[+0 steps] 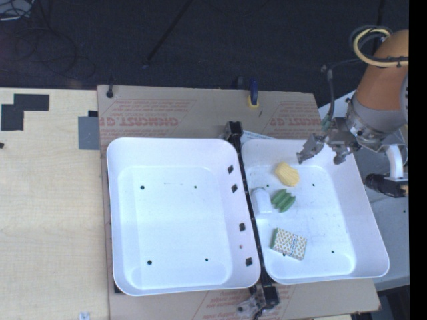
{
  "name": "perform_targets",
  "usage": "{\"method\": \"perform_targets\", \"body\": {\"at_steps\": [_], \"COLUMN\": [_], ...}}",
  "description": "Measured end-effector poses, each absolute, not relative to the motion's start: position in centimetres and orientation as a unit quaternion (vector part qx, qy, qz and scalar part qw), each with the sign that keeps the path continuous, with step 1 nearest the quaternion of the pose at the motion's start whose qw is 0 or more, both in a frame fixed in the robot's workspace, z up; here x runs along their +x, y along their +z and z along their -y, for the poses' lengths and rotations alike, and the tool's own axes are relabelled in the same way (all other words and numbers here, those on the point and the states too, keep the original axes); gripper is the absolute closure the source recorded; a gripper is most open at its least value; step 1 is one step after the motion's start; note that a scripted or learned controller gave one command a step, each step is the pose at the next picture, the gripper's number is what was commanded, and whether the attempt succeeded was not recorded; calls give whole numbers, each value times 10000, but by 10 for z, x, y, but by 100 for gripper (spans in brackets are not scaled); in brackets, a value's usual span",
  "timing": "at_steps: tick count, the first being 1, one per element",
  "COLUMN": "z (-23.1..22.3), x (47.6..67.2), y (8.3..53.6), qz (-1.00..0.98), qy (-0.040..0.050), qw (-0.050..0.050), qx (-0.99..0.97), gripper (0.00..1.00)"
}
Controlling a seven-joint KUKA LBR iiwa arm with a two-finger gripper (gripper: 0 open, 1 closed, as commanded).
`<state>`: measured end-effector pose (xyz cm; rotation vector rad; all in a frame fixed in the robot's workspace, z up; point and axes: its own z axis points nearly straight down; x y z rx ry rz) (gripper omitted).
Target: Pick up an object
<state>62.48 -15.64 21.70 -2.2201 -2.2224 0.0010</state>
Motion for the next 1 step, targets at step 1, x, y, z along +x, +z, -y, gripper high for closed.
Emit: {"method": "perform_targets", "body": {"at_steps": [1], "z": [110], "x": [625], "y": [102], "qz": [7082], "qy": [28], "qw": [58], "qx": [-7060], "gripper": [0]}}
